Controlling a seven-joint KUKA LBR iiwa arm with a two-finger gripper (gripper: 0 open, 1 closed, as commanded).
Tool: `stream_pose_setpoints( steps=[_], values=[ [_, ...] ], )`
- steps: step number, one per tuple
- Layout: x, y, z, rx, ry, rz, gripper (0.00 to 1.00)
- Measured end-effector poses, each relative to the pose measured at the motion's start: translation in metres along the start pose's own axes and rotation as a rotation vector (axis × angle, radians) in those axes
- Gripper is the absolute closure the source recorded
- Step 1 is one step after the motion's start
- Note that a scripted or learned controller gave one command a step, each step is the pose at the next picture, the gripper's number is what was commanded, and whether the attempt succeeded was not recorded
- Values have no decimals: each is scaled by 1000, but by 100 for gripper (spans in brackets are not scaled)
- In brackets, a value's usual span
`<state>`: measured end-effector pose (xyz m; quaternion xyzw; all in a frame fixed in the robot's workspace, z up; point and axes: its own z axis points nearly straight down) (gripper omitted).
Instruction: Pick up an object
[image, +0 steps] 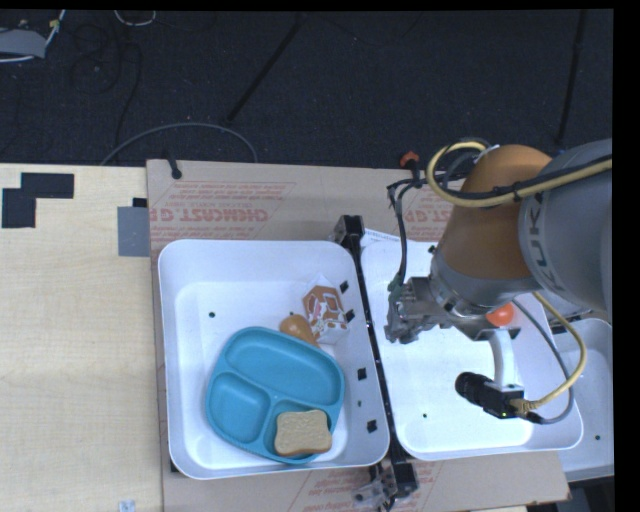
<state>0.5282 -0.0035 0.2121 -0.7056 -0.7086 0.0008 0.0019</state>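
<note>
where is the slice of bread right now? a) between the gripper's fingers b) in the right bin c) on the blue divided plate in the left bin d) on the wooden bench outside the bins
c: the bread slice lies in the near compartment of the blue divided plate, which sits in the left bin, while the gripper is over the right bin.

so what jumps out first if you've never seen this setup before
The bright blue divided plate in the left bin stands out most, with a tan slice of bread in its near compartment. Behind it lie a small wrapped packet and an orange-brown item. On the right, the grey and orange arm looms over the right bin.
</note>
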Motion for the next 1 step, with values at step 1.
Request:
stream_pose_setpoints(
  steps=[1],
  values=[
    [58, 14, -11, -2, -1, -1, 100]
  ],
)
